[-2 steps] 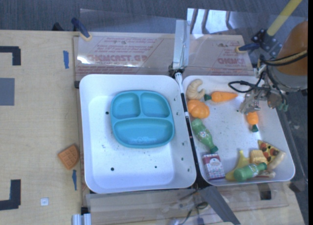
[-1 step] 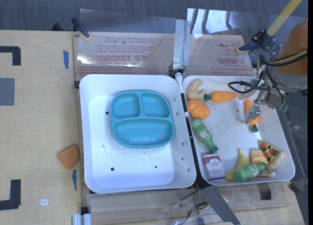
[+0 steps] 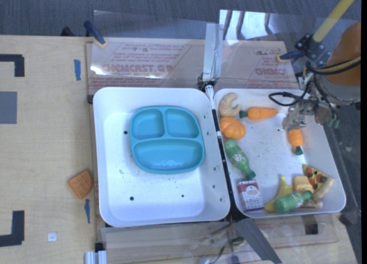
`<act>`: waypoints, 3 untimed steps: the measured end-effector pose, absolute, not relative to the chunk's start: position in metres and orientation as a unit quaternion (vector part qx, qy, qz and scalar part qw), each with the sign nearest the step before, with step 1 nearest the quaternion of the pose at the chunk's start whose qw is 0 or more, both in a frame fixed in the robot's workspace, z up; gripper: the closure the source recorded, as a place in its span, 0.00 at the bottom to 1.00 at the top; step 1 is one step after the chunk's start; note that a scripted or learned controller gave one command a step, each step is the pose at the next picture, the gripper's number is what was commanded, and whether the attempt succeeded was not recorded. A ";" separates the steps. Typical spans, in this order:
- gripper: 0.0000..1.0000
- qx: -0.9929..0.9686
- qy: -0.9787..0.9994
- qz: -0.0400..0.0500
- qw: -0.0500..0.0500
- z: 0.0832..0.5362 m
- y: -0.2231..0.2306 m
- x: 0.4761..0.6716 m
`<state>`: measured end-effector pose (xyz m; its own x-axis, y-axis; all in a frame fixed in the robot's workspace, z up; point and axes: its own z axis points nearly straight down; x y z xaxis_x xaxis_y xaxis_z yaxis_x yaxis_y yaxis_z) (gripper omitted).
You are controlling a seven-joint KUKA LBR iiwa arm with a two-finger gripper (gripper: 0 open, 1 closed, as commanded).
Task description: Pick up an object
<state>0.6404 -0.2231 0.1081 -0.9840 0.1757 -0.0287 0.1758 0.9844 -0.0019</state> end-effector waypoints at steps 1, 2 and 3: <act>0.00 0.088 0.996 -0.002 0.013 0.107 -0.223 0.640; 0.00 0.115 0.993 0.000 0.004 0.087 -0.222 0.626; 1.00 0.114 0.993 -0.001 0.010 0.099 -0.222 0.630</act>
<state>0.6301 -0.2223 0.0991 -0.9738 0.2266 -0.0207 0.2266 0.9740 0.0005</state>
